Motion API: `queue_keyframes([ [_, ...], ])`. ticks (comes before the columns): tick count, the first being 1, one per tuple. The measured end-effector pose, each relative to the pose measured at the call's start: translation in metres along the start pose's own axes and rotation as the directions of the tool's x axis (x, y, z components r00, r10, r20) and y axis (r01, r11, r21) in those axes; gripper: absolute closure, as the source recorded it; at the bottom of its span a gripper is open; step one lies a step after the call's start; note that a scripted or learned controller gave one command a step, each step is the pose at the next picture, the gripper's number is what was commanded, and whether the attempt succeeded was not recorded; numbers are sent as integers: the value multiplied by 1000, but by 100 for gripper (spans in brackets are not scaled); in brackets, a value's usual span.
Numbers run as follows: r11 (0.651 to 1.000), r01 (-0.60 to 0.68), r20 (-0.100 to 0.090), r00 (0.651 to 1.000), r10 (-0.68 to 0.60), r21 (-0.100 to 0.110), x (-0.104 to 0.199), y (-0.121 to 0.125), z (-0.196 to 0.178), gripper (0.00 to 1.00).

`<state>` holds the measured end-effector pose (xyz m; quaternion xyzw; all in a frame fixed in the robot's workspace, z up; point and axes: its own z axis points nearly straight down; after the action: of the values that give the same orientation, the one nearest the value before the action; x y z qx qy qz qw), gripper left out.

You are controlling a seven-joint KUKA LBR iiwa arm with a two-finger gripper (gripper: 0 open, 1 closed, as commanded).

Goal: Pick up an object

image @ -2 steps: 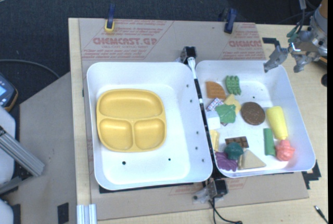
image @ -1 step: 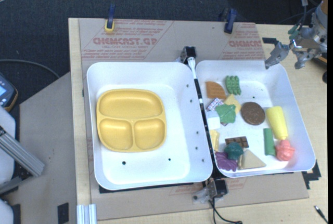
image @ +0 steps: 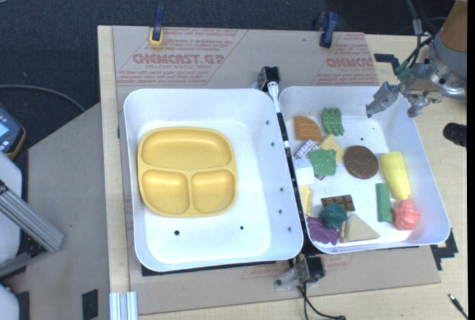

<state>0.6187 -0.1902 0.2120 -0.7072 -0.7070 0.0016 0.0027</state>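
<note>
The right bin (image: 427,155) holds several toy foods. Among them are an orange piece (image: 306,127), a green piece (image: 332,120), a brown round cookie (image: 361,162), a yellow piece (image: 395,174), a green stick (image: 383,203), a pink piece (image: 406,216), a teal piece (image: 334,214) and a tan wedge (image: 360,228). My gripper (image: 397,102) hangs over the bin's far right corner, above and behind the cookie. It is open, with nothing between its fingers (image: 378,102).
The left bin (image: 252,222) carries a yellow divided plate (image: 188,170). Black clips (image: 269,77) join the two bins at their shared edge. Blue clamps (image: 327,27) hold the cardboard sheet at the back of the bench.
</note>
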Motion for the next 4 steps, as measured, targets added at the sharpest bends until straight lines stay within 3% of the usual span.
queue_keyframes([
  [3, 1000, 2, 0, 1000, -2, 0, 5, 9, 130, 0],
  [4, 1000, 3, 2, 1000, -3, -7, 5, 11, 116, 100],
])
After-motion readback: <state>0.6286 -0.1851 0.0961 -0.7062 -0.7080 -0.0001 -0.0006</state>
